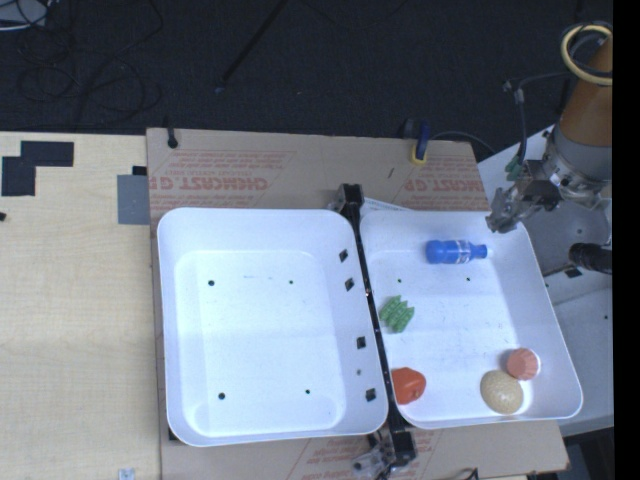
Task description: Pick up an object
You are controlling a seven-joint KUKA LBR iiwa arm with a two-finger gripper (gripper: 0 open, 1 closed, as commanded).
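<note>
Bottle point(456, 252) lies crosswise, cap toward 3 o'clock, at 8 o'clock from your tool point(508, 211); its grip state you cannot tell.

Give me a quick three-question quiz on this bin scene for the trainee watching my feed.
1. True or false: the blue bottle lies on its side in the right bin.
2. Multiple choice: the tool is A) inside the left bin, B) over the right bin's upper right rim, C) touching the green object.
3. Fill in: the orange-red object sits against the right bin's ____ wall.

Key: 1 true; 2 B; 3 left.
</note>
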